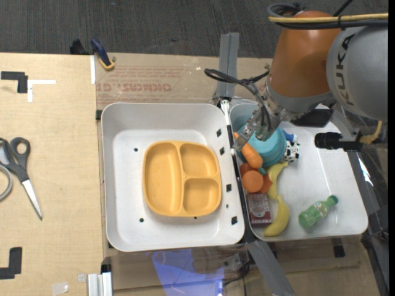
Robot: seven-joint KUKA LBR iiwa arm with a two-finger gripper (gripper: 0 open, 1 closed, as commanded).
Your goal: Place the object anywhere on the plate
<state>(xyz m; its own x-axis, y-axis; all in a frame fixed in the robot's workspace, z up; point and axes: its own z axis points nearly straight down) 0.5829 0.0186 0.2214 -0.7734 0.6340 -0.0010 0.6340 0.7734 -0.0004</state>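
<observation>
The gripper [258, 130] hangs low over the right bin [345, 184], above a teal cup [271, 148] and carrot [250, 155]; its grip cannot be told. The yellow plate [182, 179] sits in the left bin [120, 177].

A plate [182, 179] is set at the centre of the left bin [117, 184]. In the right bin [345, 190], a cup [271, 145], carrot [251, 155], banana [279, 217] and bottle [317, 212] are gathered. Scissors [23, 171] are laid at the frame's left edge.
</observation>
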